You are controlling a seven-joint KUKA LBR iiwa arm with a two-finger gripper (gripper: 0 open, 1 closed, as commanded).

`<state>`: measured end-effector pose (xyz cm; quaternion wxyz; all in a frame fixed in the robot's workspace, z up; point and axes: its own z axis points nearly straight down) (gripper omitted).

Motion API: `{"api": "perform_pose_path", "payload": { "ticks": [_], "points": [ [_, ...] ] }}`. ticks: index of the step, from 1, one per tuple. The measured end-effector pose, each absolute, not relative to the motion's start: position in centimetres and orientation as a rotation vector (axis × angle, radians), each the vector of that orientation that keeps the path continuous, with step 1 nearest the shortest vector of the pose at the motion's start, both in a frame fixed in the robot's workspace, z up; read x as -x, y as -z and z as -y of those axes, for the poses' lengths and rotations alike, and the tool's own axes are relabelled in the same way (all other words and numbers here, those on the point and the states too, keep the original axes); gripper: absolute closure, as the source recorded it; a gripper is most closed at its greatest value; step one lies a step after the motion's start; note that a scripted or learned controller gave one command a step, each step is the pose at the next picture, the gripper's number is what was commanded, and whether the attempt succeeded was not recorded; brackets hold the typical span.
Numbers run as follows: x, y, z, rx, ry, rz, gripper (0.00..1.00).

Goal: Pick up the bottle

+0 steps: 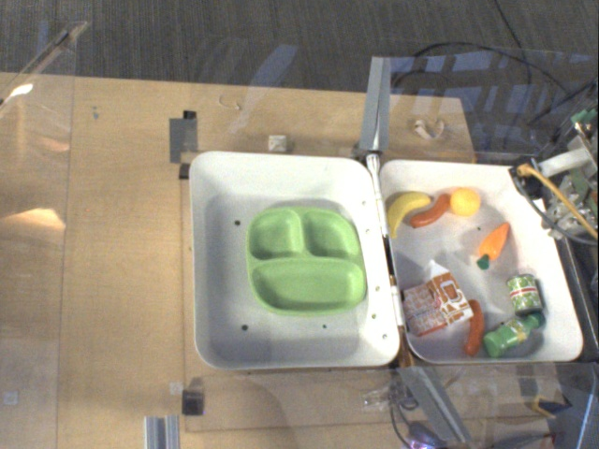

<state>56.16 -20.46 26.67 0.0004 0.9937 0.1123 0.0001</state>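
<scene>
We see the gripper [560, 197] at the right edge, over the far right corner of the right bin [552, 251]. It is a jumble of metal and wires there, so we cannot tell if it is wide or narrow, and we see nothing held in it. The bottle [513, 335] is green. It lies on its side in the near right corner of the same bin, well apart from the gripper. Just beside the bottle, on its far side, is a small green can [525, 294] with a white and red band around it. On the bottle's left lies a red sausage [474, 327], close to it. Next to that is a carton [435, 304], white with orange-red blocks on it. We cannot read any words on the carton, the can or the bottle, because they are too small. Farther back in the bin are a carrot [494, 243], a banana [404, 209], a second sausage [430, 216] and a round yellow fruit [464, 201]. The left bin [215, 251] holds a green plate [304, 258] with three parts.
</scene>
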Motion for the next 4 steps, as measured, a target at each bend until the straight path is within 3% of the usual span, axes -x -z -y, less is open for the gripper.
{"api": "perform_pose_path", "payload": {
  "ticks": [1,2,3,4],
  "points": [
    [-62.4,-27.2,16.8,-3.120,0.000,-0.363,1.00],
    [-65.5,-26.7,10.7,-3.125,-0.005,-0.328,1.00],
    [-58.8,-22.1,10.8,-3.126,-0.001,-0.325,1.00],
    [-54.9,-32.0,15.5,-3.124,-0.008,-0.323,1.00]
  ]
}}
